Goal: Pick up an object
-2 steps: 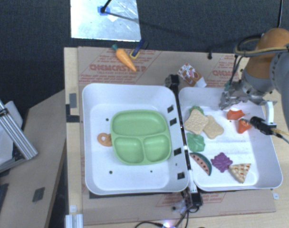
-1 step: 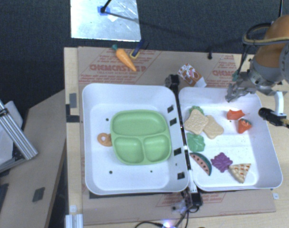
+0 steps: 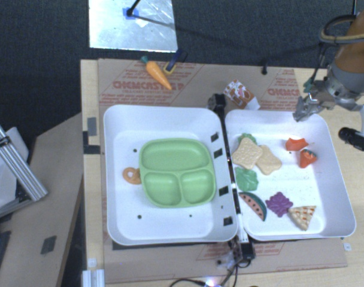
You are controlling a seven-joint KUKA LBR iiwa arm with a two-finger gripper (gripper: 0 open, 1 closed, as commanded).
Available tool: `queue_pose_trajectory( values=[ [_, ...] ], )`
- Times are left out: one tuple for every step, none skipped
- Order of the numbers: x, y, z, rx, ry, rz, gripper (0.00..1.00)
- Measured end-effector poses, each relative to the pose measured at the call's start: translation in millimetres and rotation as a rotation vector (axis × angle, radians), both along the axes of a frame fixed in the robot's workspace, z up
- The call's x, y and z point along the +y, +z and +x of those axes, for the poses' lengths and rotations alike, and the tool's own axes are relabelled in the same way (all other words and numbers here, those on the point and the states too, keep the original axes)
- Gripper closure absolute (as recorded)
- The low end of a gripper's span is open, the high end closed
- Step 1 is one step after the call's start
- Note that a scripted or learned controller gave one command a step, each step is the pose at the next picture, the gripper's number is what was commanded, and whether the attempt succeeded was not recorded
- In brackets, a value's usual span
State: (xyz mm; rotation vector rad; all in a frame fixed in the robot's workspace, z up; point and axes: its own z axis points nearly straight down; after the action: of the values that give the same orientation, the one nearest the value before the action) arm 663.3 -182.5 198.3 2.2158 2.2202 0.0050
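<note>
The gripper hangs over the right bin rim, its grip state beyond telling; nearest, the toy strawberry looks light, rigid, slick; pinch its broad middle.

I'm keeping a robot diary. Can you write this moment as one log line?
gripper: above right bin's back edge, holding nothing seen | nearest: red toy | status: no pick yet

Open white floor mid-right bin; crowded by tan toy crackers, red toy pieces, purple grapes.
</note>
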Motion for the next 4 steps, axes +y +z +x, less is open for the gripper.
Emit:
queue_pose_trajectory(
  values=[
    [0,29,1,0.001,0.002,0.000,1.00],
    [55,19,-5,0.004,0.007,0.003,1.00],
    [113,31,-17,0.003,0.008,0.003,1.00],
    [173,37,-27,0.005,0.009,0.004,1.00]
  ],
)
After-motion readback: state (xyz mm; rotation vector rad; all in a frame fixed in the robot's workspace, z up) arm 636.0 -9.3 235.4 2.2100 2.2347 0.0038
